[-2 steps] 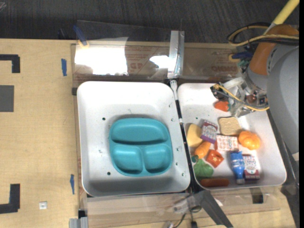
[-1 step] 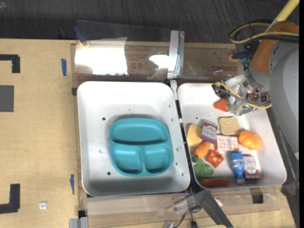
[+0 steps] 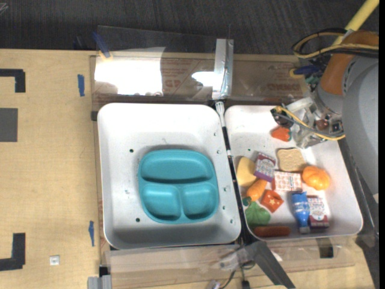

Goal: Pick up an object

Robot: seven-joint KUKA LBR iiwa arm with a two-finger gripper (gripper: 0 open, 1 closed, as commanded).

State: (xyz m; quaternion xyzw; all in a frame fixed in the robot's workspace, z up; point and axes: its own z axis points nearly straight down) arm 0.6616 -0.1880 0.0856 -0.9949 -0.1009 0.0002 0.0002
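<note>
gripper down at far corner of right bin, grasp unreadable

reaching in from the right and set low over the far right corner of the right bin [image 3: 249, 128]: the gripper [image 3: 293, 124], tangled about with cables. clenched or released, cannot tell from this slant.

just at its near-left side, touching or merely beside, impossible to say which: a small orange-red piece [image 3: 280, 133], on the white floor toward the bin's far end and apart from the rest of the heap.

nearer the camera, crowded together in the same bin:
- a bread slice [image 3: 291, 159], just below the orange-red piece
- an orange ball [image 3: 316, 177], right of the bread
- a yellow wedge [image 3: 245, 170] against the left wall, with a purple packet [image 3: 264, 166] just beside it
- a red-and-white box [image 3: 287, 180] between packet and ball
- a red pepper [image 3: 271, 201] and a green lump [image 3: 257, 214] toward the near left
- a blue bottle [image 3: 300, 209] side by side with a red carton [image 3: 318, 212]
- a red sausage [image 3: 274, 231] along the near wall

in the left bin [image 3: 114, 161]: a teal divided tray [image 3: 178, 184], lying flat in the middle, three compartments facing up.
</note>
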